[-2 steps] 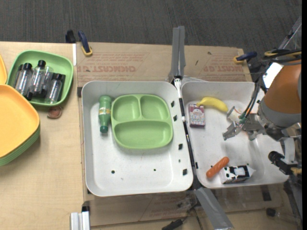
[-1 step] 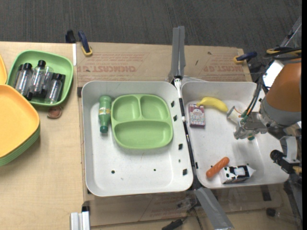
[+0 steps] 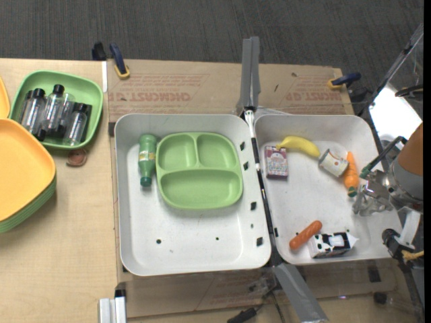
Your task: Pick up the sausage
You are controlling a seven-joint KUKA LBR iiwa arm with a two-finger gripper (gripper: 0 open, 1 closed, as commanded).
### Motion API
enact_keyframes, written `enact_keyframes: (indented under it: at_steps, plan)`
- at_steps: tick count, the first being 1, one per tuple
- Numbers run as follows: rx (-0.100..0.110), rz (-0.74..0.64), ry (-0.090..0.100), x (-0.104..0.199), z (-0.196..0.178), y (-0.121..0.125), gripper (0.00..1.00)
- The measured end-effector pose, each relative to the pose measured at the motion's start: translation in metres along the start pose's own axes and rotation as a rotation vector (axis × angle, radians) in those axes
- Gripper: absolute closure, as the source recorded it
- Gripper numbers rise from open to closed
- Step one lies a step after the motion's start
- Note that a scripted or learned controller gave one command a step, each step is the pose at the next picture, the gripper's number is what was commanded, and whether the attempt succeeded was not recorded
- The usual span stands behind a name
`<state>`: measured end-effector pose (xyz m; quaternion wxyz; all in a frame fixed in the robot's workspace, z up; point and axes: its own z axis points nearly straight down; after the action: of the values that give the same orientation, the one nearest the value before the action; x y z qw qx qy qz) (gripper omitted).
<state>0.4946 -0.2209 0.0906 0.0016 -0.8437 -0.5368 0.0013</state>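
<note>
Orange sausage (image 3: 305, 235): lying free, touching cow-print carton (image 3: 333, 243); carton may be nudged or grabbed.
Jaws (image 3: 370, 200): state cannot be told.

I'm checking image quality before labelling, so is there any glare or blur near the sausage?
Camera view: the sausage is sharp and evenly lit; the strongest glare is a bright patch beyond the right bin's edge; the gripper looks slightly soft.
</note>
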Motion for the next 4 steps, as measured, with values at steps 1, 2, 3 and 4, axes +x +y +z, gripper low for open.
enact_keyframes:
  at_steps: [1, 2, 3, 4]
  plan:
    - [0.002, 0.254, 0.0, 0.053, 0.001, -0.045, 1.0]
    - [0.0, 0.401, -0.001, 0.024, 0.0, -0.018, 1.0]
    - [0.001, 0.566, -0.001, 0.004, 0.0, -0.022, 1.0]
    - [0.003, 0.755, 0.002, -0.006, 0.0, -0.016, 1.0]
